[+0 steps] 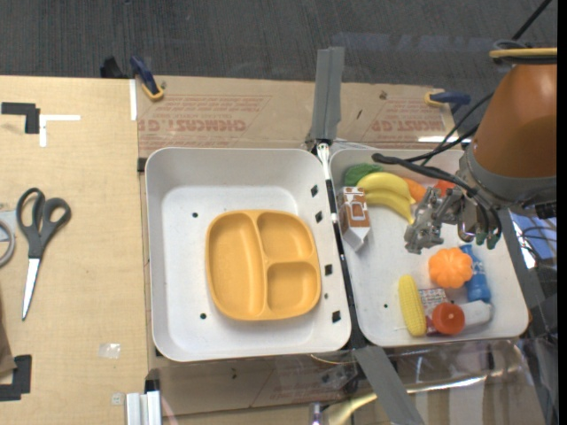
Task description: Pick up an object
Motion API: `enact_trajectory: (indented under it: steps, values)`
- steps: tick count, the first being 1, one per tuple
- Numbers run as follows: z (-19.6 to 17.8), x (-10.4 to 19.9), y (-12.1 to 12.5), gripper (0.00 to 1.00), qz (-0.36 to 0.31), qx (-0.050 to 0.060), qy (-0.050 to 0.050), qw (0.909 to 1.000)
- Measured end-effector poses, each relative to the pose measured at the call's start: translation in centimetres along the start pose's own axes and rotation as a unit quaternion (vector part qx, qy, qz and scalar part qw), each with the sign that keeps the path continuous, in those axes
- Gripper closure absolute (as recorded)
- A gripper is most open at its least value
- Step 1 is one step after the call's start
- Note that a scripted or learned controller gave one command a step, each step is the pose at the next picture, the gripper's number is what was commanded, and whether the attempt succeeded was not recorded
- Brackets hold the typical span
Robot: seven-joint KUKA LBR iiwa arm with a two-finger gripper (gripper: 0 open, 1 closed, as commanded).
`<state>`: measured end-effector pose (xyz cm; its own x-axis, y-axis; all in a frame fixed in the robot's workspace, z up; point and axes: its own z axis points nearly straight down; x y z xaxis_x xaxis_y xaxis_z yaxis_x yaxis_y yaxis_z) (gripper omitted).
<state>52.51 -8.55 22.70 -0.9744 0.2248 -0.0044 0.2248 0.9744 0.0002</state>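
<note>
Gripper (427, 230) hung over right bin (381, 312); finger state: cannot tell, nothing seen between them. Banana (387, 190) at its 10 o'clock, near. Orange fruit (450, 268) at 5 o'clock, just beside. Corn cob (410, 305) at 6 o'clock, further off. Small carton (356, 215) at 9 o'clock. Left bin (168, 237) held yellow divided plate (263, 264). Scissors (35, 237) lay on bench, far at 9 o'clock.

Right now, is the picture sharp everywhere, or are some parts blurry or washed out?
Camera view: evenly lit, soft shadows. The yellow plate and scissors look crisp; the gripper over the right bin is slightly smeared, and the arm's orange band looms large and soft. No strong glare.
</note>
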Motion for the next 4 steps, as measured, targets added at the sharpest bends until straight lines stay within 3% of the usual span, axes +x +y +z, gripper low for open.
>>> enact_trajectory:
  steps: [1, 2, 3, 4]
  values:
    - [-8.4, -3.9, 1.1, 1.00, -0.060, 0.000, 0.000, 0.9982]
    - [-18.6, -6.3, 4.5, 1.00, -0.088, 0.000, 0.001, 0.9961]
    - [-21.2, -9.0, 3.8, 1.00, -0.172, 0.000, -0.001, 0.9850]
    - [-22.4, -11.3, 2.5, 1.00, -0.272, 0.000, 0.000, 0.9622]
